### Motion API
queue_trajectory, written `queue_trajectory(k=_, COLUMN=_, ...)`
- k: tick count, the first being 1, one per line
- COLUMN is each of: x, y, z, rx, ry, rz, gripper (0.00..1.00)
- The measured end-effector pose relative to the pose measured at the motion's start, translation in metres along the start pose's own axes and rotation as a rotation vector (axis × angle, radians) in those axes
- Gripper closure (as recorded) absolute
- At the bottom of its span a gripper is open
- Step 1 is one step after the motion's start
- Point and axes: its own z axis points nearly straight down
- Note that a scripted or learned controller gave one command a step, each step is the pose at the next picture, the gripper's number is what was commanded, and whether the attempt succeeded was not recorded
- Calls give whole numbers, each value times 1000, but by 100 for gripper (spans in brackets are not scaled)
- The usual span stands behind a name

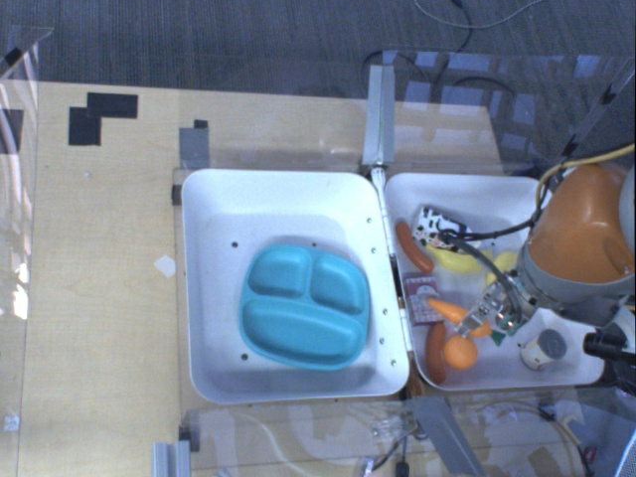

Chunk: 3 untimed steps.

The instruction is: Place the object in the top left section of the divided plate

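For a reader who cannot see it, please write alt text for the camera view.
A grey and orange robot arm's gripper hangs over toy foods in the right white bin, near an orange ball. The left white bin holds a blue divided plastic plate.

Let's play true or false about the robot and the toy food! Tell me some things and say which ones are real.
1. The blue divided plate sits in the left bin. True.
2. The plate already has food on it. False: all its sections are bare.
3. The gripper is over the right bin. True.
4. The orange ball lies in the left bin. False: it lies in the right bin, near the gripper.
5. A hot dog lies in the right bin. True.
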Motion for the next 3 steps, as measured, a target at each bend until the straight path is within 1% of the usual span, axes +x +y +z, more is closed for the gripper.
queue_trajectory(k=1, x=-22, y=51, z=-75, rx=-2, ry=-3, rz=-181, gripper=100)
queue_trajectory(k=2, x=-68, y=142, z=-93, rx=-3, ry=-2, rz=-84, gripper=100)
queue_trajectory(k=3, x=0, y=165, z=-60, rx=-2, ry=1, rz=-245, gripper=100)
